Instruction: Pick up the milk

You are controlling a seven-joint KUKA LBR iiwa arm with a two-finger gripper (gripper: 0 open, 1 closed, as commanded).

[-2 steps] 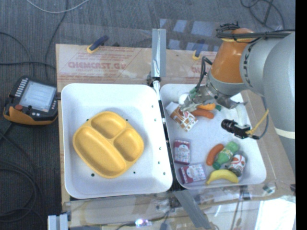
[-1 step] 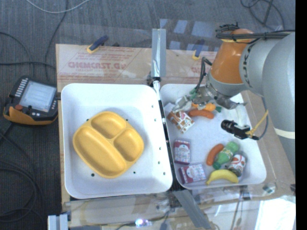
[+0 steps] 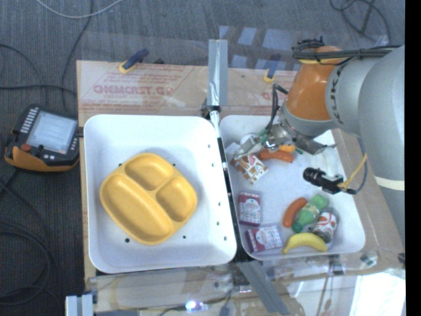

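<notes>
In rt bin (image 3: 358, 239), pincer (image 3: 258, 143) just above milk (image 3: 250, 168)

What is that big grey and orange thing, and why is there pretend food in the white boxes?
That big thing is a robot arm. It reaches in from the right, and the camera looks down on it from above the bench. At its end is a gripper, a bit like a hand with two fingers, but it is too small here to tell whether it is open or shut.

The two white boxes are bins. The left bin holds a yellow plate with sections. The right bin holds toy food: a small milk carton near the gripper, a banana, a carrot, a can and some little packets.

The robot is supposed to pick up the milk. I can't see it holding anything yet.
</notes>
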